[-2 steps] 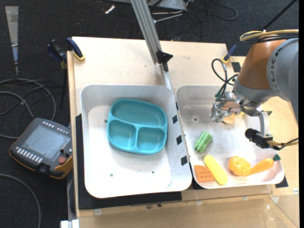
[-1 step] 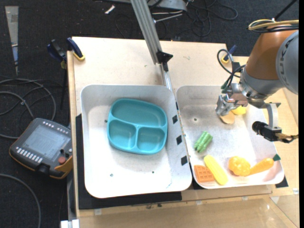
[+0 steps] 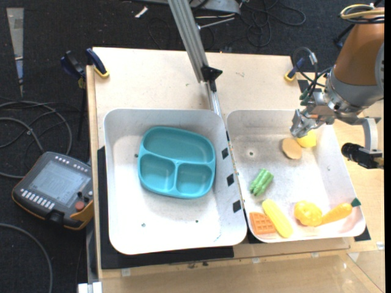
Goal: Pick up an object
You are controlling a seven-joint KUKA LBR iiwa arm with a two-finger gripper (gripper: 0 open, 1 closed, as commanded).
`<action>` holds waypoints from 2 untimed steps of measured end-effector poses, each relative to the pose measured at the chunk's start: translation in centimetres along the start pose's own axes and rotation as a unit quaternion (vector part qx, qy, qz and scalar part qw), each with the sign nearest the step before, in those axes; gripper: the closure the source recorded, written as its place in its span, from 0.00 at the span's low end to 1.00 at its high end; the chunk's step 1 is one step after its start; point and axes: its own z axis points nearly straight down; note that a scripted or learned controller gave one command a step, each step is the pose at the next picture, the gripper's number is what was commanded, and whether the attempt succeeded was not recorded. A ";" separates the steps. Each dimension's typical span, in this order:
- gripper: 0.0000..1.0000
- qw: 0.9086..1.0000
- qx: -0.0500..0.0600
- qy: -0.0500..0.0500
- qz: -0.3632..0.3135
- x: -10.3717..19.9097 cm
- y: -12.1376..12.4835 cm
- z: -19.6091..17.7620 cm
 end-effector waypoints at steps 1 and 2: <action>1.00 1.000 -0.001 0.000 -0.001 -0.2 0.0 -6.4; 1.00 1.000 0.004 0.002 -0.004 5.1 -0.4 -6.1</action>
